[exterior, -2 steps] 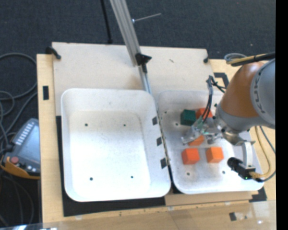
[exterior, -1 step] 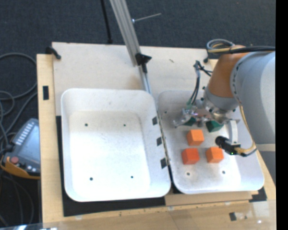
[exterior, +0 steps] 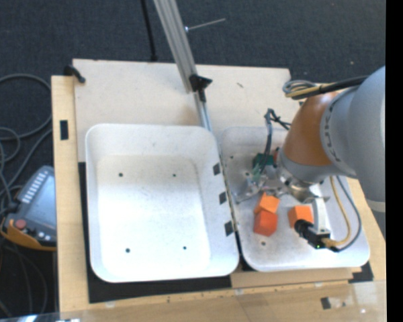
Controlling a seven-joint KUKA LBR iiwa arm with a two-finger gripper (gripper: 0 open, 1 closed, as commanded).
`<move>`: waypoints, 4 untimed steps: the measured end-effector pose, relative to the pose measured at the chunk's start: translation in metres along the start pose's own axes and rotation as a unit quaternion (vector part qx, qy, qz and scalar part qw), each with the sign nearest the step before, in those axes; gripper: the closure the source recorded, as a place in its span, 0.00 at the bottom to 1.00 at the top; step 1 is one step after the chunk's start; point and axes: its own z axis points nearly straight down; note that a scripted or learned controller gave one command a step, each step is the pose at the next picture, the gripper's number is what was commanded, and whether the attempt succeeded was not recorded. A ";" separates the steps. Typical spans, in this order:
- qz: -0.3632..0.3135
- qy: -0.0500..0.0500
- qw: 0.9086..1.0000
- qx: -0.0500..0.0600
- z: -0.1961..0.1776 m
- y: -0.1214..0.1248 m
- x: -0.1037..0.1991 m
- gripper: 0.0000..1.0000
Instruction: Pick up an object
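I see the arm (exterior: 336, 136) reaching in from the right, its orange band over the right bin (exterior: 252, 257). The tool (exterior: 272, 190) hangs low inside that bin, just above the orange block (exterior: 266, 215). From this angle the wrist and cabling cover the tool's tips, so I cannot tell whether it is wide, narrow or gripping anything.

The orange block lies on the floor of the right bin, near its middle and a little toward the front. Its long axis runs roughly from the back of the bin to the front, tilted slightly, with the upper end pointing up toward the tool and the lower end toward the bin's front rim. A second small orange piece (exterior: 301, 215) sits just to its right, close against the arm's hardware; I cannot tell whether it is a loose object or part of the tool.

The left bin (exterior: 97, 180) sits beside the right one on the tabletop (exterior: 134, 89).
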 end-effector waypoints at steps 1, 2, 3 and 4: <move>0.001 -0.001 1.000 -0.002 -0.001 -0.043 0.005 0.00; 0.001 -0.001 1.000 -0.003 -0.001 -0.078 -0.017 0.00; -0.001 -0.001 1.000 -0.003 -0.001 -0.054 -0.001 0.00; 0.001 -0.001 1.000 -0.005 -0.011 -0.053 -0.003 1.00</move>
